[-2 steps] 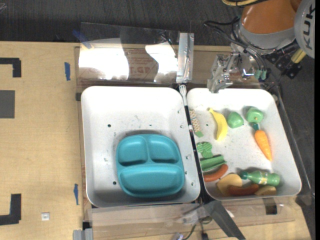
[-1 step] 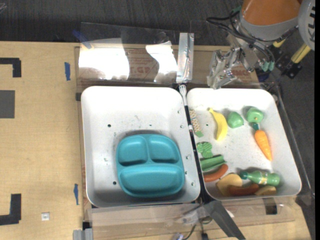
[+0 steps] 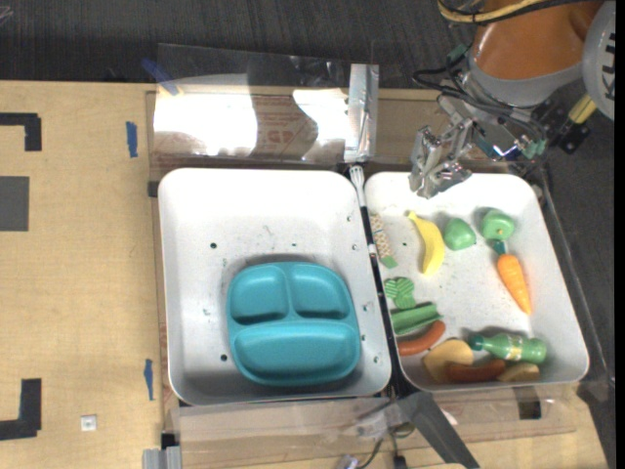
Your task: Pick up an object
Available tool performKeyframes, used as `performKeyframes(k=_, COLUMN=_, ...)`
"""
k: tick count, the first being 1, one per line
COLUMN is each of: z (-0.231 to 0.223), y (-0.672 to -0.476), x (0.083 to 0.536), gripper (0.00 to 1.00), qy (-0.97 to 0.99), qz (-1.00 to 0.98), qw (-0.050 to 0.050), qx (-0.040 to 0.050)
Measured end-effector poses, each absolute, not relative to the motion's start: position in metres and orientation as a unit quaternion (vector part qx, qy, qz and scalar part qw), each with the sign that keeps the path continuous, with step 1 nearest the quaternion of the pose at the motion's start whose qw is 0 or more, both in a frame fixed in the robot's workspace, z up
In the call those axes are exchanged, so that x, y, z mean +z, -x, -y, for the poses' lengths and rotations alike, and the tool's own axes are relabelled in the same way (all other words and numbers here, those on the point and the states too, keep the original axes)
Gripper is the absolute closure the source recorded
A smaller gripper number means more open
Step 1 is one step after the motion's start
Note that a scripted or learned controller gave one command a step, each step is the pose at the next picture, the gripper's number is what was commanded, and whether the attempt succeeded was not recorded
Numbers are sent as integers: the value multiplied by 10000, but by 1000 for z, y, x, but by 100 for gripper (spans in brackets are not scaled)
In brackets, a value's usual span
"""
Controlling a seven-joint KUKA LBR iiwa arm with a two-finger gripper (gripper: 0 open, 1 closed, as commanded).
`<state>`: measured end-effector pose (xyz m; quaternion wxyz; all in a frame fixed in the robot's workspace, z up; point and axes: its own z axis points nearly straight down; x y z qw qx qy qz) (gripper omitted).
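We note the tool (image 3: pixel 437 171) above the right bin's (image 3: pixel 559 262) far-left corner; its finger state we cannot tell. The banana (image 3: pixel 429 242) lies just nearer. Descending here risks striking the rim.

A teal divided tray (image 3: pixel 291 323) with three compartments lies in the left white bin (image 3: pixel 186 213), toward its near edge. The right white bin (image 3: pixel 562 291) sits just beside it, their rims meeting along a narrow divider. Both rest on a brown cardboard worktop (image 3: pixel 73 262) marked with black squares and bits of blue tape (image 3: pixel 131 139). Behind the left bin stands a clear, glaring plastic sheet (image 3: pixel 249 115).
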<state>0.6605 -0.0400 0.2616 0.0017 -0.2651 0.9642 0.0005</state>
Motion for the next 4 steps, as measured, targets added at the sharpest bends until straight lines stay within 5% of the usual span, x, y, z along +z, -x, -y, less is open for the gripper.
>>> performKeyframes(k=1, z=52, y=-669, x=304, gripper=100, qy=3248, qz=-9458, qw=64, qx=-13)
performKeyframes(k=2, z=27, y=-667, x=272, gripper=100, qy=4060, qz=-9139, qw=21, qx=6)
performKeyframes(k=3, z=90, y=-668, x=326, gripper=100, qy=4120, qz=-9112, qw=63, qx=-33)
performKeyframes(k=4, z=79, y=-667, x=292, gripper=100, qy=4595, qz=-8882, qw=17, qx=7)
